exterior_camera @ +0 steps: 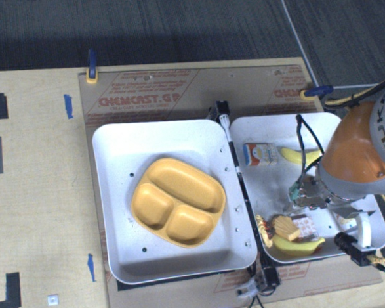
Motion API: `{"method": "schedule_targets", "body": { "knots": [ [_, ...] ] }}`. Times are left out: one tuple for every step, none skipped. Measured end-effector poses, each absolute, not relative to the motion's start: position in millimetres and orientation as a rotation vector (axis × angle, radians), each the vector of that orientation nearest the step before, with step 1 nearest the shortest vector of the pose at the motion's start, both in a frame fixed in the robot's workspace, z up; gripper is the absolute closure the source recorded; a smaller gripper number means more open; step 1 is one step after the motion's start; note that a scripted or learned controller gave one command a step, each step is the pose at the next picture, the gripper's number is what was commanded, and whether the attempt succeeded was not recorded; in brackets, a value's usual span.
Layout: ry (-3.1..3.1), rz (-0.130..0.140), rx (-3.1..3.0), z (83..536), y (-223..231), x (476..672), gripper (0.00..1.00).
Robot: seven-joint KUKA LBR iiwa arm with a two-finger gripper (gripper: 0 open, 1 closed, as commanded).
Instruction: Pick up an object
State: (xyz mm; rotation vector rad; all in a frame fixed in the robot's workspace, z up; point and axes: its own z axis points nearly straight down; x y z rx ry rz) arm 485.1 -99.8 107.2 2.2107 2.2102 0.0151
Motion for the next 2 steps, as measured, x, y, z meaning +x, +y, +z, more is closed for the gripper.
{"method": "schedule_targets", "body": {
  "knots": [
    [2.21, 0.015, 2.211, 107, -100, 485.1, 0.0],
    [2.22, 0.003, 2.22, 86, -95, 480.1, 0.0]
  ]
}}
